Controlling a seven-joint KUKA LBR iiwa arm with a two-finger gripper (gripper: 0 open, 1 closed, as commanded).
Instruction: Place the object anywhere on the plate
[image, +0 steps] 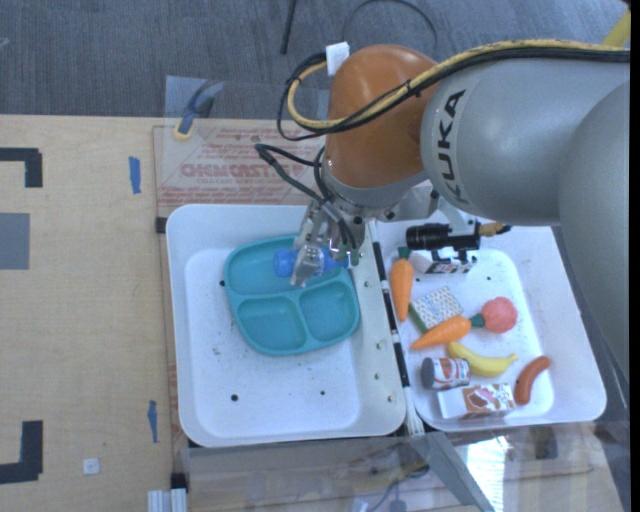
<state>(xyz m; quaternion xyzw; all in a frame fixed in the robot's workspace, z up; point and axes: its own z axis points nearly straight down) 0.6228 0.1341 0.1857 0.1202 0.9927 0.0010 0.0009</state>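
A teal divided plate lies in the left bin, toward its back right. My gripper hangs over the plate's rear compartment, reaching down from the orange wrist. A small blue object sits just left of the gripper's tip, over that same rear compartment. I cannot tell whether it is held or resting on the plate.
The right bin holds two carrots, a banana, a red fruit, a sausage, a small can, a carton and a patterned packet. The big grey arm covers the bins' back right.
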